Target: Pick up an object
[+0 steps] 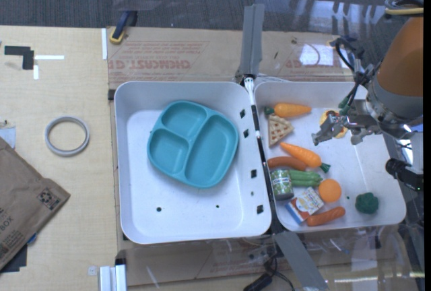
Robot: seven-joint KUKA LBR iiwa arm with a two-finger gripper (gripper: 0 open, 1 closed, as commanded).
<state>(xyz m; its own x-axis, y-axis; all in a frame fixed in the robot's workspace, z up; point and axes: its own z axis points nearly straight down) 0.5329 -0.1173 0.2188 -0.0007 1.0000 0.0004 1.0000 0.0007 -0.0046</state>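
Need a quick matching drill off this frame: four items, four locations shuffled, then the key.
Items:
1. teal divided plate
2. tape ring
3. dark green broccoli piece
4. waffle wedge

Locations:
A. near right corner of the right bin
B. on the wooden bench, left of both bins
C. middle of the left bin
D. right bin, by the divider, just below the far carrot

Pairs: 1-C, 2-B, 3-A, 4-D
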